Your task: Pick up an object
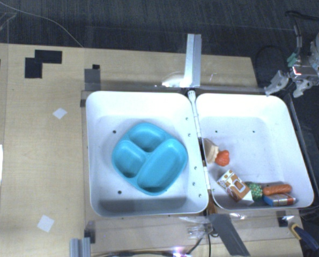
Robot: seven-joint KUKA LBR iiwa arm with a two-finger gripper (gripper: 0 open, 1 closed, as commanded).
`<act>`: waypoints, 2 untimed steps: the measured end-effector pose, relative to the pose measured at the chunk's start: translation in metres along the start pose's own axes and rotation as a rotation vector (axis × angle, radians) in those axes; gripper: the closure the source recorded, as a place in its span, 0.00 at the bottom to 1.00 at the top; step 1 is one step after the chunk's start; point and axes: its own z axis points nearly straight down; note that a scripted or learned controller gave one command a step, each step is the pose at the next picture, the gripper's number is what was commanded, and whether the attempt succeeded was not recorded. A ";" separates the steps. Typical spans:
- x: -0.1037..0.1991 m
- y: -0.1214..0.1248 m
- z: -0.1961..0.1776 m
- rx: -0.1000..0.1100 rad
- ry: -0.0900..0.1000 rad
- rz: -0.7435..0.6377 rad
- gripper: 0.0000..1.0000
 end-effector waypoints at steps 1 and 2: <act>-0.001 -0.079 0.159 0.002 0.002 0.299 0.00; 0.099 -0.117 0.169 -0.008 0.003 0.261 0.00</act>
